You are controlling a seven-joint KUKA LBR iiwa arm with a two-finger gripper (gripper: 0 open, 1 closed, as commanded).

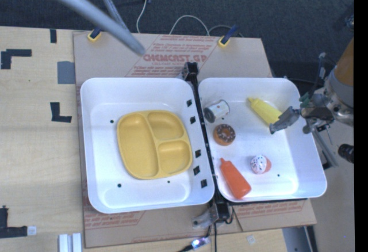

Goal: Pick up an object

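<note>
My jaws [286, 120] hang at the right bin's [299, 184] far edge, nothing between them; how wide they stand I cannot tell. Just beside them lies the yellow mustard bottle [263, 109], probably my closest pick. Further off lie a doughnut [224, 134], dice [259, 164] and orange bottle [234, 179].

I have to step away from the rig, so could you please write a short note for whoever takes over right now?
Gripper: over the right bin's right edge, nothing visibly held; finger state unclear.
Right bin: yellow mustard bottle nearest the gripper, chocolate donut, orange bottle, small white spotted ball, grey-and-white cup on its side by the divider.
Left bin: yellow sectioned tray.
Done: nothing picked yet.
Left: grasp and lift one object.
</note>
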